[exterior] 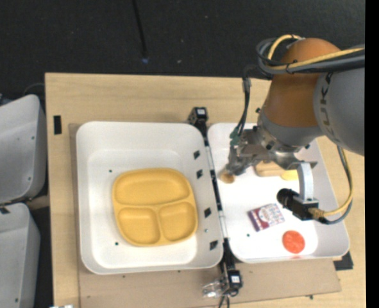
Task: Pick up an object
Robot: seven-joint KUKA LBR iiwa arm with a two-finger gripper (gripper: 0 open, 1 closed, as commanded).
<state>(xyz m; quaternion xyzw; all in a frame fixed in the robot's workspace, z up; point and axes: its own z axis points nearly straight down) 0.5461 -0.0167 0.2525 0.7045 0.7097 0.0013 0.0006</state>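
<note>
My gripper (236,163) hangs low over the left part of the right bin (330,239), under the grey and orange arm. A small tan round piece (227,177) lies just below and left of it, close to the bin's left wall. A tan block (269,169) with a yellow piece (291,175) beside it lies right of the gripper, partly hidden by the wrist. Nearer the front lie a maroon and white packet (267,217) and an orange-red disc (294,241).
The left bin (93,172) holds a yellow divided plate (154,205). A ridge with black clips (211,191) separates the two bins. A black connector on a yellow cable (293,202) hangs from the arm above the packet.
</note>
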